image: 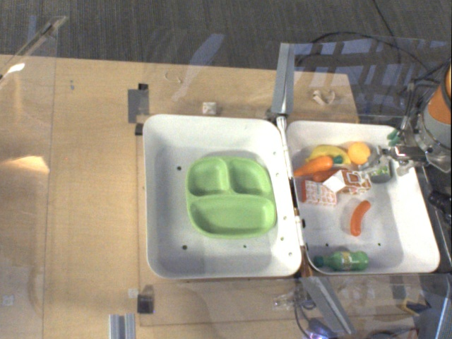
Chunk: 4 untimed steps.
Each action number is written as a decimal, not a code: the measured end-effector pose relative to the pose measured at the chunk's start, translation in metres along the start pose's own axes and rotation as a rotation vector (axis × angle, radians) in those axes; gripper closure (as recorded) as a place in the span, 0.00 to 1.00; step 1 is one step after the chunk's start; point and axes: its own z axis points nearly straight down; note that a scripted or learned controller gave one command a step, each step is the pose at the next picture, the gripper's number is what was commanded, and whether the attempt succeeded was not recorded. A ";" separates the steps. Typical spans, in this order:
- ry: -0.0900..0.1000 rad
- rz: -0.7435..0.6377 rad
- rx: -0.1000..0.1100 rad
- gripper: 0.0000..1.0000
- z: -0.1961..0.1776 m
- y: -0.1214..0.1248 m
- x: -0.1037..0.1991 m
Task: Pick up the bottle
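Hovering gripper (393,154), bottle (343,261) apart

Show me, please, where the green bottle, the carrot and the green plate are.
green bottle (343,261): camera view, middle of its body, on the label.
carrot (313,166): camera view, middle of its orange body.
green plate (195,187): camera view, left rim.
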 end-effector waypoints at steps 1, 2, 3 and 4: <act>-0.002 -0.113 -0.005 0.00 0.089 0.079 0.039; 0.000 0.308 -0.016 0.00 0.102 0.042 0.094; -0.001 0.024 -0.002 0.00 0.073 0.094 0.057; -0.002 0.323 -0.016 0.00 0.102 0.057 0.081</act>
